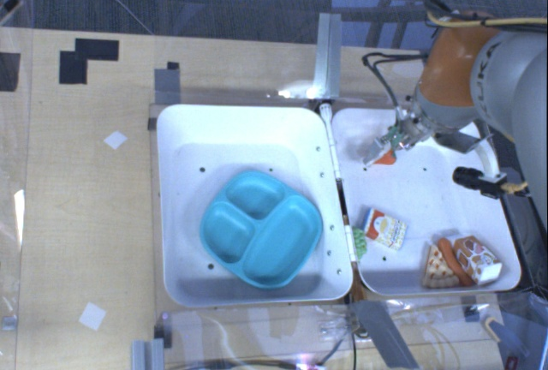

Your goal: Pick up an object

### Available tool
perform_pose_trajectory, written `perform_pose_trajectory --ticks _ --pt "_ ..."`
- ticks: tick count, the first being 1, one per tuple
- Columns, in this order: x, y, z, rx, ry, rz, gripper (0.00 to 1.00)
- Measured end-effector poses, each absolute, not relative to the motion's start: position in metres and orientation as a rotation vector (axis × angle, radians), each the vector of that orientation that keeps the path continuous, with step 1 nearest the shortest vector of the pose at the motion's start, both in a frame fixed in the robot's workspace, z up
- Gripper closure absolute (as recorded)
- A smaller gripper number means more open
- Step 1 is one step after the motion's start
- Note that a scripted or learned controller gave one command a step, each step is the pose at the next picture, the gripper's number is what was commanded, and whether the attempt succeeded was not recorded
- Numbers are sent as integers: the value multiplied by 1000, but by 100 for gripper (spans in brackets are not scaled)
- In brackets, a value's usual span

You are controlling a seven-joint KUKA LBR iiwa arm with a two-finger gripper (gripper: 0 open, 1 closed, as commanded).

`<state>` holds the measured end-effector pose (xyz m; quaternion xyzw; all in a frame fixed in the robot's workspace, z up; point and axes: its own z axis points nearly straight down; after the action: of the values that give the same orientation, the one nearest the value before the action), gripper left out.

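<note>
Nearest, in the right white bin (514, 270), lie a brown-and-white printed food packet (461, 262) and a small white-and-orange carton (384, 229). Farther back, the pincer (402, 137) is closed on a small orange-and-green toy carrot (384, 154). The left white bin (184, 188) holds a blue plastic divided plate (261, 228).

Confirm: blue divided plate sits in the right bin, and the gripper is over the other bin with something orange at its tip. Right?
Not quite. The camera view shows the blue plate in the left bin, not the right. The gripper is over the right bin, with something orange at its tip, as you said.
</note>
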<state>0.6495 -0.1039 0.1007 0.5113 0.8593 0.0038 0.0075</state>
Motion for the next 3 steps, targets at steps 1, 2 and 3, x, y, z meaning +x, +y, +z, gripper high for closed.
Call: perform_pose_trajectory --ticks 1,2,3 --pt "671 -126 140 1425 2790 4 100" --pt "670 -71 199 2114 2316 6 100" --pt "670 -71 199 2114 2316 6 0"
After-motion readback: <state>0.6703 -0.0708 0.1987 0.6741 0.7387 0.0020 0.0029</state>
